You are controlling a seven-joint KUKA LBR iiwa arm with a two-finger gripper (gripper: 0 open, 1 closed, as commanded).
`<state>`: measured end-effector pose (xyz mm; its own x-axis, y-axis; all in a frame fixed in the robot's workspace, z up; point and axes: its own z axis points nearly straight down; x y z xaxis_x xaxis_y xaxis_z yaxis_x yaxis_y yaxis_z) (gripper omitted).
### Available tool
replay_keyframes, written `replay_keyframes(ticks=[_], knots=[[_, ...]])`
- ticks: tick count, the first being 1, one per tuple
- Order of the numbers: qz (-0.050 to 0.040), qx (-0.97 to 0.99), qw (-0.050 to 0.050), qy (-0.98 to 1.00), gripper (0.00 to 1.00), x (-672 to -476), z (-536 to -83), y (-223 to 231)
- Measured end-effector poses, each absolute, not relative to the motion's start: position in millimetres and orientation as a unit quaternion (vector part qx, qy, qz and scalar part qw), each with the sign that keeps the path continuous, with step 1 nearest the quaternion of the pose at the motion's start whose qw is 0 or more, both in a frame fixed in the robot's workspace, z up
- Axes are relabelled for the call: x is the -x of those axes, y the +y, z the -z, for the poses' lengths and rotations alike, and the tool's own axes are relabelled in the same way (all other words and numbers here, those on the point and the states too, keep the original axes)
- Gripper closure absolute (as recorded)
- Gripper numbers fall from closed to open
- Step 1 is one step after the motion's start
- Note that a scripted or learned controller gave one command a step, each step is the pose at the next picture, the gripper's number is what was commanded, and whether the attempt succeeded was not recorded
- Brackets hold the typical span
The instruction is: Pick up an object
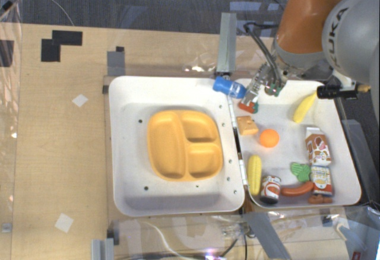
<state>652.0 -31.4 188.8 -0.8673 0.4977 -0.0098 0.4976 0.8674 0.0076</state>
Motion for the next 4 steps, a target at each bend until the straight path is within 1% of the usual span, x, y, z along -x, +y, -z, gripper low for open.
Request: replay_keyframes(ticks=[1,2,3,4], knots=[[0.0001,-0.439,0.0,0.899,1.0,-603.2,-183,-51],[0.0,-0.439,0.0,0.899,0.0,-603.4,-183,-50],[0.0003,-0.34,-0.001,0.94,0.0,-600.5,-104,-96],[-0.0011,-0.339,0.002,0.941,1.0,-602.9,-116,-94]])
